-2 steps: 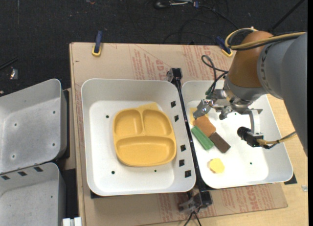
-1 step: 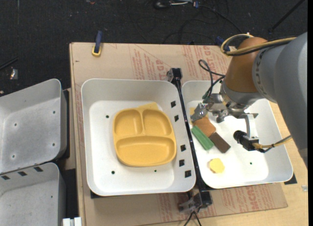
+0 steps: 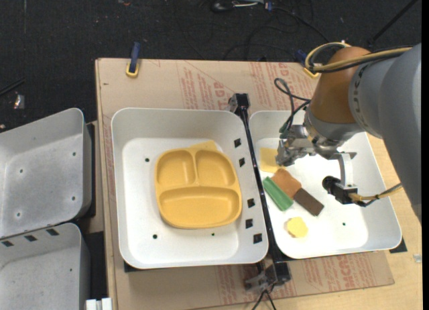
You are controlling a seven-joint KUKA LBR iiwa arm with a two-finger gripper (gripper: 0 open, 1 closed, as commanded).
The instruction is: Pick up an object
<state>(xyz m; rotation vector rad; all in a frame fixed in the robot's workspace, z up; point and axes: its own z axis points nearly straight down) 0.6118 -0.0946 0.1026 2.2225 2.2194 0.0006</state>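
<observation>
Seemingly mid-approach, the gripper [image 3: 289, 151] hangs low over the right bin [image 3: 382, 231], near its left wall. Whether it is spread or closed cannot be told. Just below lie an orange-brown block [image 3: 287, 180], green block [image 3: 277, 193] and brown bar [image 3: 309, 201]; next comes descending onto one.

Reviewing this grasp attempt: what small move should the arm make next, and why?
Probably a short straight descent: the gripper hovers over the right bin just above the orange-brown block, which lies beside the green block, apparently not yet grasped.
</observation>
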